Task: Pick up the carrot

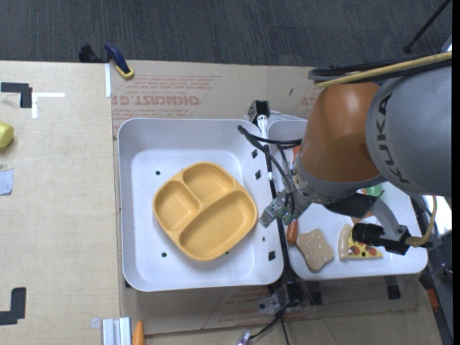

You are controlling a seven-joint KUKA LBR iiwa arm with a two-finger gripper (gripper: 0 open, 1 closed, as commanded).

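Camera view, from above the bench: the grey arm [402,135], with its orange band [341,139], reaches in from three o'clock and hangs over the right bin [410,263], covering most of it. The gripper [275,213] sits low at the wall the two bins share; from this angle it cannot be told whether it is open or closed, and nothing can be seen held in it. A short orange-red piece, likely the carrot [291,231], lies in the right bin just beside the gripper at its four o'clock, close against the dividing wall. A bread slice [315,249] rests near the carrot's five o'clock and a pizza slice [359,246] lies further toward three o'clock. The left bin [136,192] carries a yellow divided plate [205,210].

The risk appears to be the wall: with the carrot tucked against it, a closing grip could catch the bin's edge, nudge the carrot sideways under the bread, or come up with nothing. Loose cables [262,146] hanging near the wrist could also snag.
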